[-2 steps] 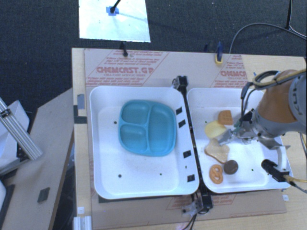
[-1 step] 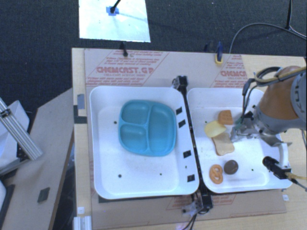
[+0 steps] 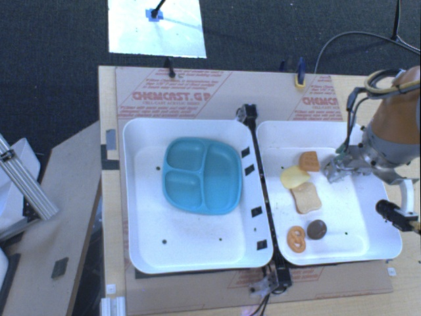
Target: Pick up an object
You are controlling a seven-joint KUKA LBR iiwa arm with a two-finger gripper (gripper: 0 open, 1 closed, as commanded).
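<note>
The right bin [image 3: 368, 245] holds several toy foods: an orange block [image 3: 309, 160], a yellow piece [image 3: 293, 176], a tan slice of bread [image 3: 306, 197], an orange pretzel [image 3: 297, 238] and a dark brown round piece [image 3: 317, 229]. My gripper [image 3: 333, 172] hangs low over this bin, just right of the orange block and the yellow piece. I see nothing held in it. The arm's orange band [image 3: 398, 114] is above it at the right edge.
A blue divided plate [image 3: 200, 175] lies in the left bin [image 3: 148, 242]. A black divider [image 3: 256, 176] runs between the bins. A white sheet [image 3: 156, 18] lies at the back. An aluminium rail [image 3: 26, 183] sticks in from the left.
</note>
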